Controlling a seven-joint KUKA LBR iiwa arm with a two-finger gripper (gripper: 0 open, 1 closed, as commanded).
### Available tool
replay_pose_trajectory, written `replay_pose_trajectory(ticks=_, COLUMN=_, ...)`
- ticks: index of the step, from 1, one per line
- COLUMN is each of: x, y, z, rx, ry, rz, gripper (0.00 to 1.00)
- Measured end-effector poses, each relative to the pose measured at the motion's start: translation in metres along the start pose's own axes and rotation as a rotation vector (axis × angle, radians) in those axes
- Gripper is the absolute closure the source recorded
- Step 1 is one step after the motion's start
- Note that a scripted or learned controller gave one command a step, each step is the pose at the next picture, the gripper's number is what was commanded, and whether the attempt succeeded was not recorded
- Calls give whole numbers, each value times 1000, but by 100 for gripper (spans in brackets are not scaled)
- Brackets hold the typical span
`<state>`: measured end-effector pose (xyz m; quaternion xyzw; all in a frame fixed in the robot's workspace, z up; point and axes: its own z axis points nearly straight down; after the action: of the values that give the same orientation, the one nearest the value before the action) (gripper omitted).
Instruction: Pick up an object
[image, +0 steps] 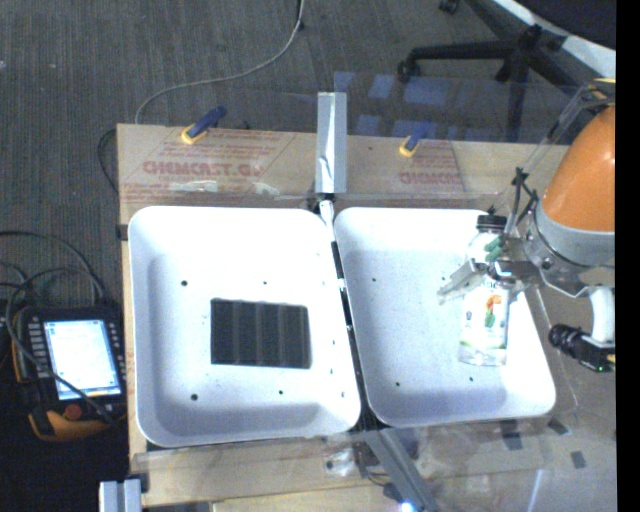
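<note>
Far to the gripper's left, in the left bin (150, 300), lies a dark ribbed rectangular pad (259, 333), flat on the floor and well apart from anything the arm is doing. Nearer, across the seam between the bins, the right bin (400, 380) has a bare floor up to the gripper (490, 272), which hangs low over the bin's right half, the orange-banded arm (585, 190) behind it to the right. Just below the gripper, and seemingly touching its tip, lies a small clear packet (484, 322) with green and orange printing, its top end under the tool and its length running away toward the bin's near wall. Metal parts splay out to the gripper's left, but how wide it stands I cannot tell; nothing shows the packet clamped. The step in hand looks like the grasp itself. To do it well, the tool should settle squarely on the packet's top end, straddling its narrow width, and close firmly, since a thin slack film will likely slide or fold away. A slow, straight lift would then prove the grip.
</note>
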<state>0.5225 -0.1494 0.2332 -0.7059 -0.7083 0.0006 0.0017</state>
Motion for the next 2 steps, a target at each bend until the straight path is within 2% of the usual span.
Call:
replay_pose_trajectory(ticks=1, x=-50, y=14, z=14, rx=-1, ry=-3, rz=-125, gripper=0)
replay_pose_trajectory(ticks=2, x=-33, y=33, z=3, rx=-2, ry=-1, rz=-153, gripper=0)
